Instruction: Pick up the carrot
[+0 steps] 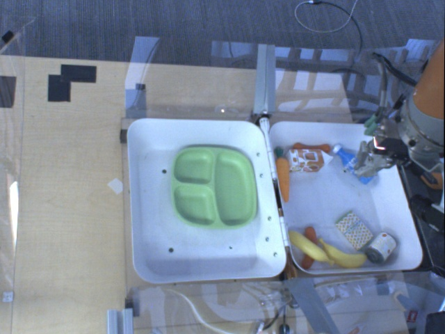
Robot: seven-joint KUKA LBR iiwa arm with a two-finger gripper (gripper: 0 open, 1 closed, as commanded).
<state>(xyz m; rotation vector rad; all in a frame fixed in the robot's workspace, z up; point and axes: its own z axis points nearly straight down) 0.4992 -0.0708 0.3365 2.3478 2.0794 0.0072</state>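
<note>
Resting on pale bench (62, 207), carpet (174, 12) behind

The light is bright and even. The white bins (139, 186) look a little washed out. Shadows are soft. The clear walls (306, 89) shine. Small things look fuzzy.

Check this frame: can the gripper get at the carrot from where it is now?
Probably yes. The carrot lies uncovered along the right bin's left wall, with bare floor between it and the gripper. That wall and the small carton nearby may crowd the fingers.
</note>
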